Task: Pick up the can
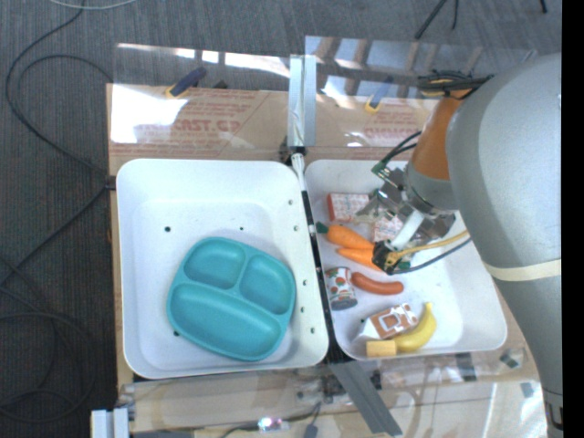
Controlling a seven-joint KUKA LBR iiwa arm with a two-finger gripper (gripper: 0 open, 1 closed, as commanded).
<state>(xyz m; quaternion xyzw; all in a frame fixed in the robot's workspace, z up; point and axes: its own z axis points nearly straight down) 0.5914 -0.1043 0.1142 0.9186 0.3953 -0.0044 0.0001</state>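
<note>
My tool (391,215) hung near the can (339,286) but not on it, open or shut I could not tell, and next I had to move over the can.

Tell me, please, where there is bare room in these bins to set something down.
The left bin is bare behind the plate, toward its far wall. The right bin is crowded: carrots, can, sausage and banana pack it; only a patch right of the sausage is bare.

Bright even daylight, glare on the clear panels (228,62) behind the bins, slightly soft focus
</note>
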